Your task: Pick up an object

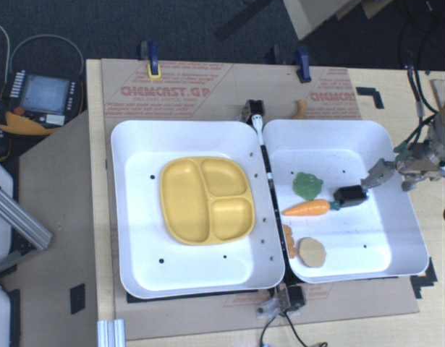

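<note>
The right bin (pixel 396 226) holds an orange carrot (pixel 306 209) with a green top, lying across its middle. A green leafy piece (pixel 307 185) sits just behind the carrot. A small black object (pixel 350 194) lies at the carrot's right end. Near the front of the bin rests a tan round piece (pixel 312 252), with a small orange piece (pixel 288 241) beside it at the left wall. My gripper (pixel 387 172) hangs over the right side of this bin, just right of and above the black object. Nothing shows held in it.
The left bin (pixel 135 194) carries a yellow divided plate (pixel 206 199) in its middle. A black divider strip (pixel 264 166) runs between the two bins. Blue clamps (pixel 153 55) sit at the board's back edge, and cables (pixel 425 114) hang at the right.
</note>
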